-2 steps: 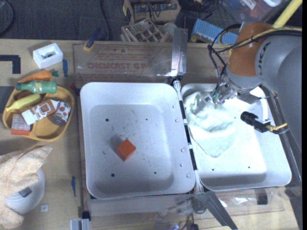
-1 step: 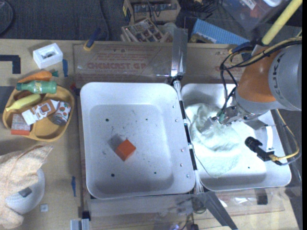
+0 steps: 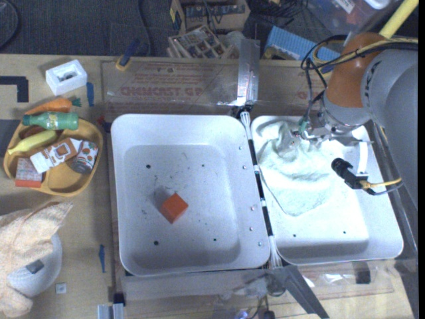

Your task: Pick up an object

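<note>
Orange foam cube [image 3: 174,207] mid left bin [image 3: 133,244]; jaws [image 3: 295,137] over crumpled white cloth [image 3: 302,178], right bin far-left corner, state can't tell; approach step, next descend+close.

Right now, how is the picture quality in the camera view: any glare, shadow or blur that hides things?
In the camera view, the right bin looks bright and washed out, so the pale cloth blends into it; the orange block in the left bin is sharp and casts a small dark shadow; the claw over the cloth is blurry.
</note>
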`<state>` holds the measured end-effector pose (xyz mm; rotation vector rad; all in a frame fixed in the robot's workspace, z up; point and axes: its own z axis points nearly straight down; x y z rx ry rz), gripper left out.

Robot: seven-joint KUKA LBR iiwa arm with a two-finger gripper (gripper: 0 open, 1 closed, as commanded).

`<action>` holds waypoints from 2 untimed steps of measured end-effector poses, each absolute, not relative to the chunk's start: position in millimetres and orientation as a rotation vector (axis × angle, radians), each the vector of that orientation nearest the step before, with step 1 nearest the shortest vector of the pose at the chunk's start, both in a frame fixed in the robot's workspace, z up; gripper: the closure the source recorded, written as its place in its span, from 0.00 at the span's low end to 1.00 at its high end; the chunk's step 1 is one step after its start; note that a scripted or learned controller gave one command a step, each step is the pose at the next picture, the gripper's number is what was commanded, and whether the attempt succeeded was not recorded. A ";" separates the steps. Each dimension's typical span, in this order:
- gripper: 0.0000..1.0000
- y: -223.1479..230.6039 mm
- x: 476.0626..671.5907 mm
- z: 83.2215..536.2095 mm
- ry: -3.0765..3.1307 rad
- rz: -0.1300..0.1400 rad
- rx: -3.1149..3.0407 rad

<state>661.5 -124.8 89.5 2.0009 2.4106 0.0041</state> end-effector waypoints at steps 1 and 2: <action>0.00 -102.0 643.1 211.3 2.414 0.001 2.005; 0.00 -137.4 598.3 148.8 2.211 -0.002 2.233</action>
